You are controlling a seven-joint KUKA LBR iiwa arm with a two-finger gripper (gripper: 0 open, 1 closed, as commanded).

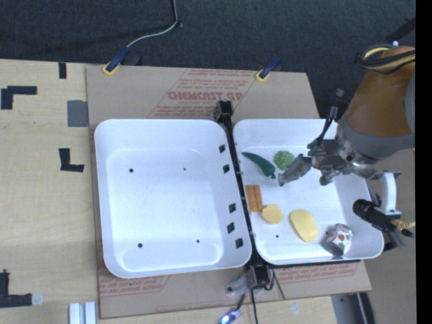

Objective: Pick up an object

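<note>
The right bin [358, 201] holds several small objects. A dark green curved piece [259, 164] lies near its left wall, with a light green bumpy piece [284, 159] beside it. Lower down are an orange-brown block [254, 198], a small yellow round piece [272, 214] and a yellow oval [304, 225]. A grey, red and white object [338, 239] sits in the front right corner. My gripper [311, 174] hangs over the middle of this bin, just right of the light green piece, open with nothing between its fingers.
The left bin [108, 181] stands beside the right one, with a black divider [233, 181] where they meet. Both rest on a cardboard sheet [196, 93] on the bench. The arm's grey and orange body [381, 106] overhangs the right bin's far right side.
</note>
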